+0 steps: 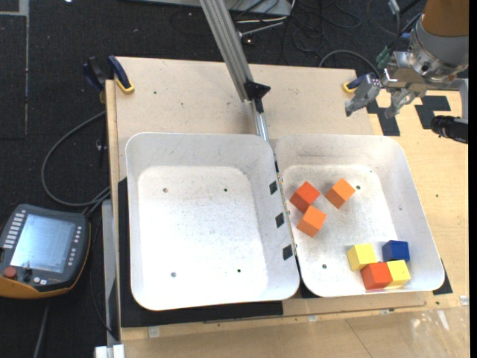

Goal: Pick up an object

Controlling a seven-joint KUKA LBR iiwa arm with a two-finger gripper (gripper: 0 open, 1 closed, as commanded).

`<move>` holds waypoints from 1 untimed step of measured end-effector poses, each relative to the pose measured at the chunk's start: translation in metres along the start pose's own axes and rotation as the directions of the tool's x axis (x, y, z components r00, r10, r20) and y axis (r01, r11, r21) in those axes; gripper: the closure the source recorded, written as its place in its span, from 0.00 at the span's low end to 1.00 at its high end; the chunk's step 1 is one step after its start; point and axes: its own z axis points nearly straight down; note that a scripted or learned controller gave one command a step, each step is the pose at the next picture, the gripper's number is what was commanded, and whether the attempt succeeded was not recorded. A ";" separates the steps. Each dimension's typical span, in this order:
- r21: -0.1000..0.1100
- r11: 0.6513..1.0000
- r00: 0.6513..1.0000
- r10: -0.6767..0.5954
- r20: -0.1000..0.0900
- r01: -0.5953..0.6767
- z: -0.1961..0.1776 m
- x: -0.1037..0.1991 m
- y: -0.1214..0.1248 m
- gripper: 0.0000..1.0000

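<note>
The right bin (402, 171) holds several small blocks. Three orange ones sit near its middle: one (305, 195) by the divider, one (340, 192) to its right, one (312, 220) just below. At the front right corner a yellow block (361, 256), a blue block (396, 250), a red block (376, 275) and a second yellow block (399, 272) huddle together. My gripper (378, 101) hangs high beyond the bin's far right corner, over the bench top, open with nothing between its fingers.
The left bin (141, 200) lies beside the right one. A slanted metal pole (227, 39) runs down to the bins' shared far edge. Yellow clamps (123, 84) mark the bench's far corners. A teach pendant (41, 248) rests off the bench at left.
</note>
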 end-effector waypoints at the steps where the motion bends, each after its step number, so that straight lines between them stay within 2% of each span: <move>1: 0.021 1.000 1.000 0.011 -0.002 -0.011 0.124 -0.040 -0.077 0.00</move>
